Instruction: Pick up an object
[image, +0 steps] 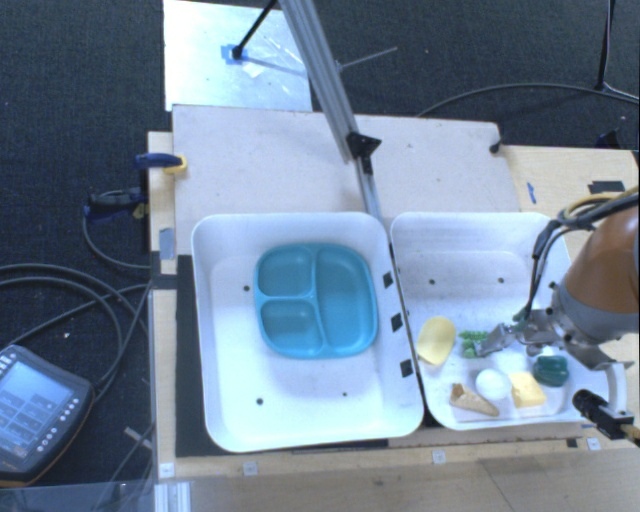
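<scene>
Lying just beside gripper (492, 345): green object (473, 340), white ball (491, 383).

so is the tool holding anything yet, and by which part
It cannot be told. The tool is low in the right white bin, right by the small green leafy piece, but the view does not show anything between its tips.
</scene>
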